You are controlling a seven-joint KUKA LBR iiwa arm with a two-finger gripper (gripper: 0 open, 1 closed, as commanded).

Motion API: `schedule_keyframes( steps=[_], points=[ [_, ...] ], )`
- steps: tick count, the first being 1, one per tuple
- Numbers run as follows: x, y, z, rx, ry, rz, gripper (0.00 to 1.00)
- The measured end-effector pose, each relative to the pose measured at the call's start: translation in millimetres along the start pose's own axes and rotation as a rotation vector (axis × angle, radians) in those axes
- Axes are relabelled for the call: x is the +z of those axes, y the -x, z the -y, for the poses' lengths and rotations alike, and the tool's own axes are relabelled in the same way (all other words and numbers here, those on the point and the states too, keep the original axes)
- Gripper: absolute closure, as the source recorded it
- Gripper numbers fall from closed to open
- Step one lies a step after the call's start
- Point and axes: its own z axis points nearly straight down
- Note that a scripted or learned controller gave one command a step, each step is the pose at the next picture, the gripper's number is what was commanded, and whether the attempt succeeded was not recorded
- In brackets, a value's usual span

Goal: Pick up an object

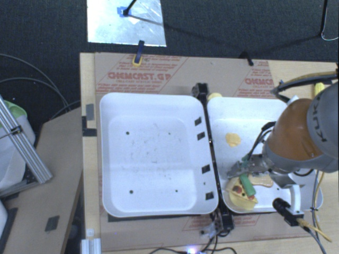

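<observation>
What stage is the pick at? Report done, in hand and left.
Done: the arm has reached into the right bin, and its gripper sits low over the cluster of objects at the bin's near corner. In hand: nothing visibly; whether it grips anything cannot be told. Left: a confirmed grasp and lift. The small yellow piece lies untouched farther back; the left bin is not involved.

Two shallow white bins sit side by side, the left bin [153, 152] and the right bin [249, 112], the right one bearing one small yellow piece [232, 139], one green object [246, 186] and one pale yellow object [238, 199] beneath it
</observation>
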Motion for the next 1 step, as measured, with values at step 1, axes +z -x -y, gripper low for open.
schedule_keyframes(
  steps=[1],
  points=[
    [-11.3, 1.3, -4.3, 0.000, 0.006, 0.003, 1.00]
  ],
)
